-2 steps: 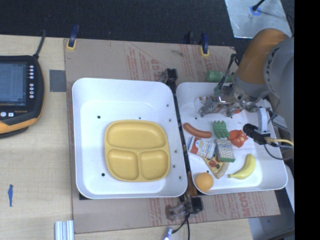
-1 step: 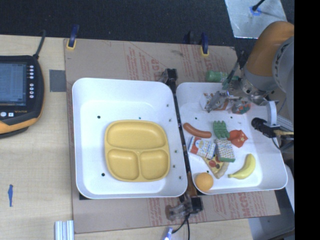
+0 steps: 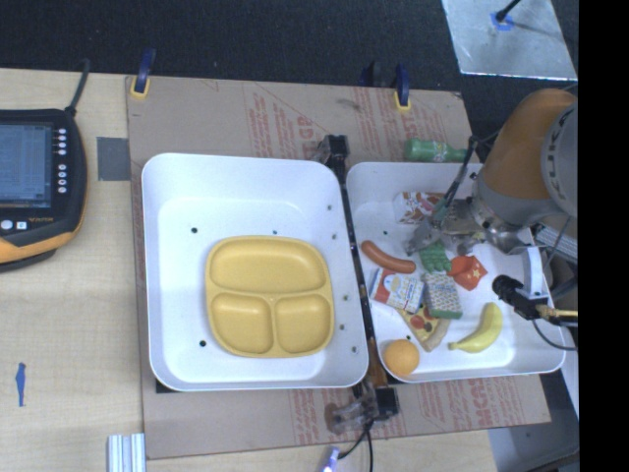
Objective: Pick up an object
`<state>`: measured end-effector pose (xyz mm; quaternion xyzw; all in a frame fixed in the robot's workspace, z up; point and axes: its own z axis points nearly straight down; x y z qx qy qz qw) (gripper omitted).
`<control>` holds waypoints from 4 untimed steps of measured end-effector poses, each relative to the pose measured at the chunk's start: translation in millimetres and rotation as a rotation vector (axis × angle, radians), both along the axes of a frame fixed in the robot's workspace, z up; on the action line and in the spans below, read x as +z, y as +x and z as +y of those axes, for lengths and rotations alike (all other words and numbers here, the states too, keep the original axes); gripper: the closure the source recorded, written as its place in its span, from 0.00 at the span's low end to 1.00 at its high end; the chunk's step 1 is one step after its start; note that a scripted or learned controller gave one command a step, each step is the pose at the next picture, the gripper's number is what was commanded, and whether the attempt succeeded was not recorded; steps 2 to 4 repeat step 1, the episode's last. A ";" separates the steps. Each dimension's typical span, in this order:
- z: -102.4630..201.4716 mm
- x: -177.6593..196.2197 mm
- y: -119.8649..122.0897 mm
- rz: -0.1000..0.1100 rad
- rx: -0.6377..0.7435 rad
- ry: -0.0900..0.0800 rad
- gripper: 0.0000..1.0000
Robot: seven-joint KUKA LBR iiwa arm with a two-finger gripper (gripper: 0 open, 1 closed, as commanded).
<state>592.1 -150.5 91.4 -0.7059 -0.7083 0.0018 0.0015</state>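
Camera view: The arm (image 3: 526, 160) is reaching in from the right and is hanging over the upper part of the right bin (image 3: 531, 362). The gripper (image 3: 439, 226) is sitting low among the items there; whether it is spread or shut cannot be told, and nothing can be seen gripped in it.

Taking the right bin as the landmark, the objects are lying as follows. A sausage (image 3: 387, 257) is lying near the bin's left wall. A green block (image 3: 433, 260) is lying just below the gripper, with a red piece (image 3: 469, 271) just beside it. A banana (image 3: 479, 329) is lying toward the bin's lower right. An orange (image 3: 400, 357) is resting in the bin's lower left corner. A pizza slice (image 3: 425, 324) is lying just above the orange. A small carton (image 3: 402, 290) is lying beside the pizza slice.

The left bin (image 3: 167, 264) is holding a yellow divided tray (image 3: 268, 295).
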 end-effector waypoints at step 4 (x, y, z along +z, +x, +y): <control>-0.8 10.6 0.2 0.001 0.003 -0.001 1.00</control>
